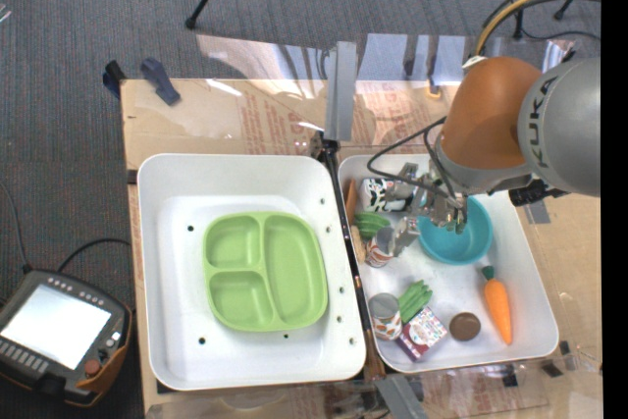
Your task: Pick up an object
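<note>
My gripper [416, 207] hangs low over the back of the right bin [530, 275], below the orange band of the arm. Its tip is beside the left rim of a blue bowl [459, 236]. Just left of it lie a black-and-white cow-patterned item [383, 195], a green piece [371, 223] and a small silvery can-like thing [382, 248]. Toward the front of this bin are a tin can [385, 315], green beans [416, 294], a small printed box [424, 333], a brown round object [464, 326] and an orange carrot [497, 305].
The left bin [167, 211] holds a green divided plate [265, 270]. A raised rim [345, 240] separates the two bins. A handheld control pendant [61, 337] lies on the floor at the lower left.
</note>
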`<state>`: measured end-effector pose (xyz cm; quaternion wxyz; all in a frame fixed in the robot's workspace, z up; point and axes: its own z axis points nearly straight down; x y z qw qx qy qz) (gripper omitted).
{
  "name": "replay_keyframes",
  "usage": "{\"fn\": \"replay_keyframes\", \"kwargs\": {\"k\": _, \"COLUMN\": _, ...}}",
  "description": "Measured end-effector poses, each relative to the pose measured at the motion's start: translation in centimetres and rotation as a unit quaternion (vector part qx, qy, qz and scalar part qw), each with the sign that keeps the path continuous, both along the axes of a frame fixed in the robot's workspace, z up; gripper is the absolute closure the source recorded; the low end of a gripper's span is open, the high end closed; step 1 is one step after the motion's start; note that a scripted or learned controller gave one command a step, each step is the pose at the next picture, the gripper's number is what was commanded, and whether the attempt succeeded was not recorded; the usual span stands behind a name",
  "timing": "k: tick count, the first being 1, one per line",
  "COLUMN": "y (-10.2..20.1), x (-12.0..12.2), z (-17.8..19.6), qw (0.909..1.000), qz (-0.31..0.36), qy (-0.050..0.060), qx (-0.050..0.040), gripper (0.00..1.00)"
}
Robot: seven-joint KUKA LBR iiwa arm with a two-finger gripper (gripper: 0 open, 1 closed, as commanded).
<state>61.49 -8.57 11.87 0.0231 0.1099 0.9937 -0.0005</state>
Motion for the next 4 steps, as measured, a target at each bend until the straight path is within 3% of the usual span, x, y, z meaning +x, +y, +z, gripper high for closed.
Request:
{"fn": "replay_keyframes", "kwargs": {"k": 1, "y": -4.7, "x": -5.6, "z": -3.0, "qw": 0.9923, "qz": -0.122, "qy": 0.02, "qx": 0.006, "gripper": 0.0}}
{"fn": "replay_keyframes", "kwargs": {"k": 2, "y": 0.8, "x": -0.1, "z": -3.3, "qw": 0.9922, "qz": -0.122, "qy": 0.026, "qx": 0.0063, "gripper": 0.0}}
{"fn": "replay_keyframes", "kwargs": {"k": 3, "y": -1.0, "x": -4.5, "z": -2.6, "qw": 0.9885, "qz": -0.149, "qy": 0.023, "qx": 0.0065, "gripper": 0.0}}
{"fn": "replay_keyframes", "kwargs": {"k": 4, "y": -7.3, "x": -7.2, "z": -3.1, "qw": 0.9936, "qz": -0.11, "qy": 0.023, "qx": 0.0057, "gripper": 0.0}}
